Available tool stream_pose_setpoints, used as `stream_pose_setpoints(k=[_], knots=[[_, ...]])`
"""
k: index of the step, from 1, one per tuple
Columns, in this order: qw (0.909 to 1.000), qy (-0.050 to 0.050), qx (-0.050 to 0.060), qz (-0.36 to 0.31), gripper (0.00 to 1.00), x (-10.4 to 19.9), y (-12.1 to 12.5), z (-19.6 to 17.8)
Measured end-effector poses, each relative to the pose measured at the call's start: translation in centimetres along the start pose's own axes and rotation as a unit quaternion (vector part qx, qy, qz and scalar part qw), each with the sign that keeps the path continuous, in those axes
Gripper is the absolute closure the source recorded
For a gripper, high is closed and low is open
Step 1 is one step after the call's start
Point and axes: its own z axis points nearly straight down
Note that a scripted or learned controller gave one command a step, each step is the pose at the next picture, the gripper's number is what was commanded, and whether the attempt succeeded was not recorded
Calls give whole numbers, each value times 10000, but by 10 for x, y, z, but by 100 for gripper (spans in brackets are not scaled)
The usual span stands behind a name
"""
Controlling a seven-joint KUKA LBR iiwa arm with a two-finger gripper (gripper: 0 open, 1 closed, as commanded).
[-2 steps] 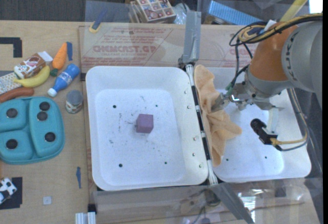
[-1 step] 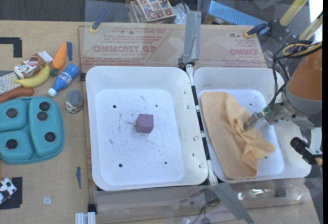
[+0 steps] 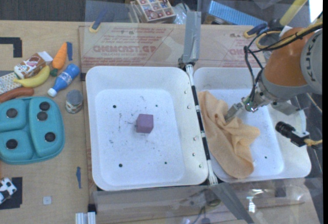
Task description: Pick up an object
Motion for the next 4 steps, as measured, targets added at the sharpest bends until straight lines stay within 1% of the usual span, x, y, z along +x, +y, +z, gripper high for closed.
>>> stream_pose_setpoints(k=[1,2,3,4], knots=[[9998,19,4,-181,0,29,-46,-1],[9999,-4,-1,-121,0,66,-49,-2],[9999,28,-14,-108,100,67,-48,-11],[9902,42,89,1392,100,48,37,-92]])
